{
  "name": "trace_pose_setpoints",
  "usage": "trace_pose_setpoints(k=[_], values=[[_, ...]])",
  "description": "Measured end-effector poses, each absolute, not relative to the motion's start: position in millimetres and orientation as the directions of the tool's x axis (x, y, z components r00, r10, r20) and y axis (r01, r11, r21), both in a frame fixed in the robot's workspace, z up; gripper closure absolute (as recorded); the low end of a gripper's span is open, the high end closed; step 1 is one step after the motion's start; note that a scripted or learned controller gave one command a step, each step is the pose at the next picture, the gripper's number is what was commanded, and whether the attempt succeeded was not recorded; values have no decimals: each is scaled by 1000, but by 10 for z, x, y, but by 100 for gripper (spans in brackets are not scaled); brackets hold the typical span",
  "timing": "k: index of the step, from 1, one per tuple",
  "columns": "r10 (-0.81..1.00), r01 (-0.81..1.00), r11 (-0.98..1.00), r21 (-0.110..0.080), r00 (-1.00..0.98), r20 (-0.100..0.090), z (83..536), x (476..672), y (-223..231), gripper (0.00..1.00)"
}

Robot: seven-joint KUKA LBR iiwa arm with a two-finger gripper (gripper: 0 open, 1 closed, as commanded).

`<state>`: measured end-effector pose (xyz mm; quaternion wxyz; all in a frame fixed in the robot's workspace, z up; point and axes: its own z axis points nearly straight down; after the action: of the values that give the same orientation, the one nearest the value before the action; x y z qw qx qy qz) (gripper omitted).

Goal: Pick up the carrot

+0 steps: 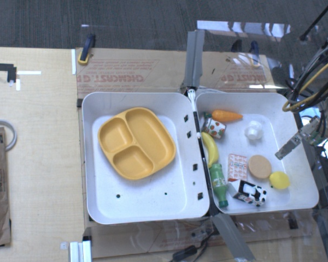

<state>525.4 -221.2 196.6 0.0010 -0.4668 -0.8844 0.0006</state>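
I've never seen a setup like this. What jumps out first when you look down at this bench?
The big yellow divided plate lying alone in the left bin catches the eye first. Next comes the right bin, crowded with small things: an orange carrot near its far edge, a banana and a green bottle along its left wall.

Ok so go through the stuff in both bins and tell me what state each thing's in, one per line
carrot: lying flat at the back of the right bin, untouched
banana: lying along the right bin's left wall
green bottle: on its side, below the banana
yellow divided plate: flat in the left bin, nothing in it
gripper: at the right bin's right edge, holding nothing
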Motion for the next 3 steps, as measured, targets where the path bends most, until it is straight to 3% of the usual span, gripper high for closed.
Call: trace_pose_setpoints(k=[1,2,3], values=[[663,663,749,6,-748,-13,974,5658,-2113,0],[665,665,747,7,-747,-13,1038,5668,-2118,100],[657,657,754,0,-754,-1,1965,6141,-1692,100]])
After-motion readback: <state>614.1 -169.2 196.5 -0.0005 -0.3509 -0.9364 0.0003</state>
